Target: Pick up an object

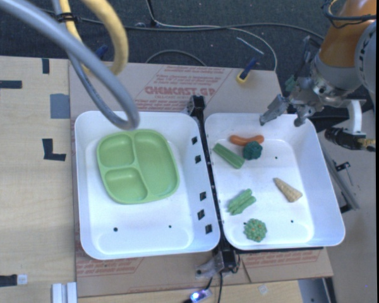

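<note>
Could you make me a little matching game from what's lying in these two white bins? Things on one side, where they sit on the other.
Things:
1. green divided plate
2. orange carrot
3. tan cone
4. round green broccoli

Places:
A. right bin, near front edge
B. left bin
C. right bin, far end, closest to the gripper
D. right bin, middle, toward the right wall

Pairs: 1-B, 2-C, 3-D, 4-A

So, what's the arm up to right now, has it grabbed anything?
Two-finger gripper open, holding nothing, above right white bin's far rim. Nearest: orange toy carrot, dark green broccoli piece. Nothing in the way.
</note>
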`<state>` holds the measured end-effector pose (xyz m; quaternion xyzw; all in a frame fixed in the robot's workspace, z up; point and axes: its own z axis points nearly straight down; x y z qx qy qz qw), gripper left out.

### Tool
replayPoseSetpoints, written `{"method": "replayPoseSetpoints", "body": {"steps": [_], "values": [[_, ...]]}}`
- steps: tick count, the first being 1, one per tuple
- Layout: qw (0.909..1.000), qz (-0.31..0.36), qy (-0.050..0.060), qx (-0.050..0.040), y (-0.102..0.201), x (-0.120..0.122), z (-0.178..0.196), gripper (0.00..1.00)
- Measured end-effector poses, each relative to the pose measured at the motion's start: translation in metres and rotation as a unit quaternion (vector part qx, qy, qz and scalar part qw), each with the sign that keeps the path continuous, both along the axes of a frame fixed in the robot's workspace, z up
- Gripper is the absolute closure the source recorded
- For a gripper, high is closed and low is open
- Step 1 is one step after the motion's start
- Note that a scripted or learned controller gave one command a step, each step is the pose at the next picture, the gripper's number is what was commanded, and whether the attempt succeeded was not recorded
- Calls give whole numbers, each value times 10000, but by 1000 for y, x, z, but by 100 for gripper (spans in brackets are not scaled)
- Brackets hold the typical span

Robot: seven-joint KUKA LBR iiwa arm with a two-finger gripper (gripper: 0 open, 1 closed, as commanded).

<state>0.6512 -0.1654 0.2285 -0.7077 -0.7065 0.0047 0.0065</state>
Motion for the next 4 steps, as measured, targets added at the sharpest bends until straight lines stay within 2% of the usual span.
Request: {"method": "replayPoseSetpoints", "body": {"steps": [1, 3, 4], "values": [[10000, 17, -60, -13, 1, 2, 7, 0], [10000, 17, -45, -16, 3, 3, -83, 0], [10000, 25, -52, -20, 8, 6, -147, 0]]}}
